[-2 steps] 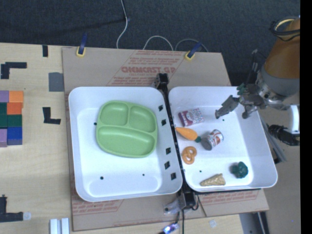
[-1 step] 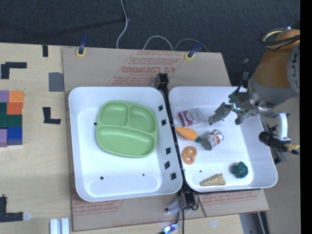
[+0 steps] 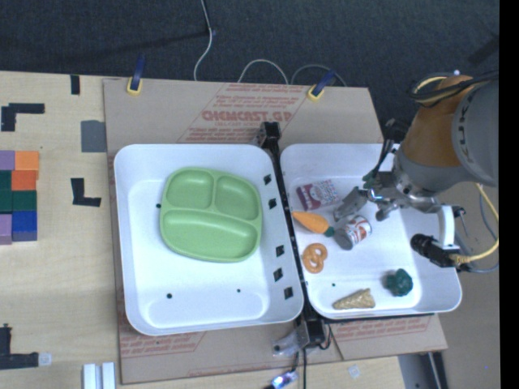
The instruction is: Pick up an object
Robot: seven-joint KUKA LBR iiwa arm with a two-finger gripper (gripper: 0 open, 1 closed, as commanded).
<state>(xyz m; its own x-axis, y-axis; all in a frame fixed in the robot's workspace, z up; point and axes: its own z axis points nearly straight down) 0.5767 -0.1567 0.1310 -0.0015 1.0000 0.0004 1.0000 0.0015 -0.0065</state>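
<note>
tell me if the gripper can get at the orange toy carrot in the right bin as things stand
Probably yes. The gripper hovers just right of the orange toy carrot, with nothing lying over it; the small red-labelled can sits close beside.

Two bins (image 3: 130, 217), one plate (image 3: 212, 215), six objects (image 3: 312, 221)

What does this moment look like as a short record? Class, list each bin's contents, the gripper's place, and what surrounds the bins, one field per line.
left bin: one green divided plate
right bin: small can, carrot, pretzel, red-and-white packet, dark green lump, tan wedge
gripper: low in the right bin, just above the can in the picture
arm: enters from the right
beneath bins: cardboard sheet held by clamps
far left: coloured blocks
</note>
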